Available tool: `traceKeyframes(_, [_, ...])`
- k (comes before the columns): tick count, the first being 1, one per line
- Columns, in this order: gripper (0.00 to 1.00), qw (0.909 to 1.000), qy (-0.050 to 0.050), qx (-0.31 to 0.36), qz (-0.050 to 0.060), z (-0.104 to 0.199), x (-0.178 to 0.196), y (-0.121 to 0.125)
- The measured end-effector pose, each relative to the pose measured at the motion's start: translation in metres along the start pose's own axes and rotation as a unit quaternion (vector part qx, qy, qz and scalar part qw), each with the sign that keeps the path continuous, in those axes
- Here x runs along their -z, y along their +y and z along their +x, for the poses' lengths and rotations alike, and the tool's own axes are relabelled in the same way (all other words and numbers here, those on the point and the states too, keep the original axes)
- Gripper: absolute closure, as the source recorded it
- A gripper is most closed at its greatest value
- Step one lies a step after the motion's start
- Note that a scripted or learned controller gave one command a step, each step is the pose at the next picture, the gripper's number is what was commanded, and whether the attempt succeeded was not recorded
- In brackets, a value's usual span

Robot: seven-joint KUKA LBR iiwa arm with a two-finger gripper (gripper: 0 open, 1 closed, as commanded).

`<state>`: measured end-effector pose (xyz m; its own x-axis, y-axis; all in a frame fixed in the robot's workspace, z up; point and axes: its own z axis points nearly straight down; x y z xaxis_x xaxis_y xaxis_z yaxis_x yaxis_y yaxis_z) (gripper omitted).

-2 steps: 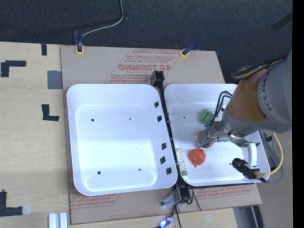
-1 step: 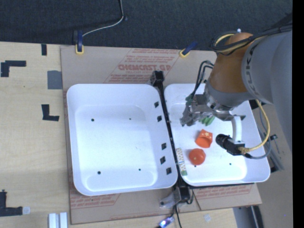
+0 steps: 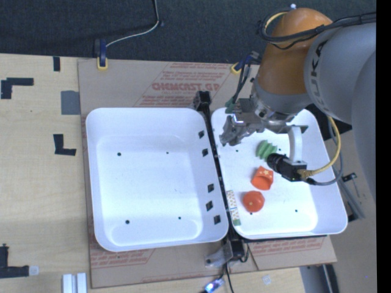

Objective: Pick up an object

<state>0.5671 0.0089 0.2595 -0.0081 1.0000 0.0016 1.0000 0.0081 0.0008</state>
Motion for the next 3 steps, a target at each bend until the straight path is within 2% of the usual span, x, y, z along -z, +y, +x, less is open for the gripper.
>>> traceKeyframes(1, [1.00, 1.0000, -0.001, -0.001, 0.001, 0.041, 0.052, -0.019])
traceKeyframes(2, [1.00, 1.0000, -0.001, -0.002, 0.001, 0.056, 0.108, -0.029])
traceKeyframes(3, [1.00, 1.0000, -0.002, -0.004, 0.005, 0.067, 0.096, -0.051])
